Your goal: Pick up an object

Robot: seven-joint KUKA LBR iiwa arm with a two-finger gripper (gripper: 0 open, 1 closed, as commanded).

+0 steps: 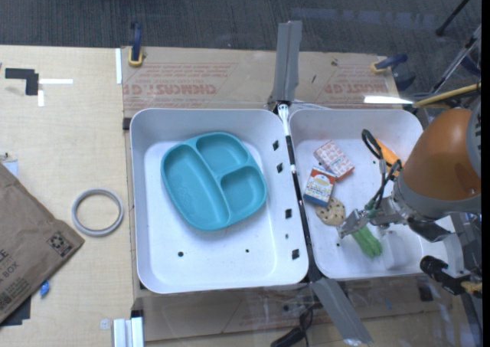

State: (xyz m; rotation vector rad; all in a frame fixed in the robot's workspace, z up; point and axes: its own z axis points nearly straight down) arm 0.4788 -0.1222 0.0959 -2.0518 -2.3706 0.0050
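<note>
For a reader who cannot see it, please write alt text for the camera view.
The gripper sits low in the right bin beside a green object, a cookie and two small packets. The left bin holds a teal divided plate.

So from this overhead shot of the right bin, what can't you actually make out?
- Gripper: too small and blurred in the camera view to tell its finger state or whether it touches the green object.
- Green object: blurred, identity unclear.
- Orange item: partly hidden by the arm and black cable.
- Right bin: its right side is covered by the arm.
- Small cartons: print too small to read.
</note>
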